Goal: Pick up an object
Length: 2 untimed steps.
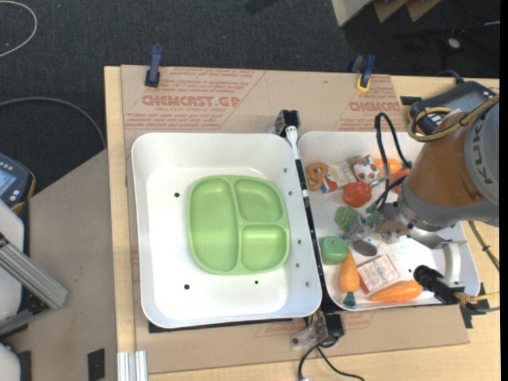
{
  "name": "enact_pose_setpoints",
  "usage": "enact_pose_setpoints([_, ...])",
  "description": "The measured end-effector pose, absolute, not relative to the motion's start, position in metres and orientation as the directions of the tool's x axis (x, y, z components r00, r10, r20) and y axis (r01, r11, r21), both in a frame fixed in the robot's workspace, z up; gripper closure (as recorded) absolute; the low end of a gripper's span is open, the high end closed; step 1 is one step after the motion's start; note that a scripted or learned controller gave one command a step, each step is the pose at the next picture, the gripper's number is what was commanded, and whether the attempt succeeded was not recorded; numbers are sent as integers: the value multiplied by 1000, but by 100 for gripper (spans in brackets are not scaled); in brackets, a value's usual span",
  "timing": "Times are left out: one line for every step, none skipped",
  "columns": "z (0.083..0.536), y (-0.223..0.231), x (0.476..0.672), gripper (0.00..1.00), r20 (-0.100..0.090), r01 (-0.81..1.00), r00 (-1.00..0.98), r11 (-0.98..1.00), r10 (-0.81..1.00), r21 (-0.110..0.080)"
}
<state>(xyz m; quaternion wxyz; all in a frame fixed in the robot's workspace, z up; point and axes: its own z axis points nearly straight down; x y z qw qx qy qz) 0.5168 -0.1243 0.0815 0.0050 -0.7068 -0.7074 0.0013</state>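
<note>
The right bin [468, 270] holds several small items. Along its back lie an orange pretzel-shaped piece [316, 175], a white packet [344, 171] and a red-and-white toy [366, 167]. A red round piece [357, 194] and a dark green piece [346, 217] lie in the middle. At the front are a light green lump [333, 250], an upright carrot [348, 271], a small white-and-red box [379, 271] and a second carrot [394, 293]. My gripper [367, 230] hangs low over the bin's middle, just right of the dark green piece and above the box.
The left bin [151, 213] carries a green divided plate [238, 223]. The arm's orange band [444, 177] and its cables cover the right bin's right part. Blue [153, 63] and yellow [365, 74] clamps hold the board's far edge.
</note>
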Motion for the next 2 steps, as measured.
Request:
enact_pose_setpoints([85, -100, 579, 0, 0, 1000, -5, 5, 1000, 5])
enact_pose_setpoints([95, -103, 577, 100, -1, 1000, 0, 0, 1000, 3])
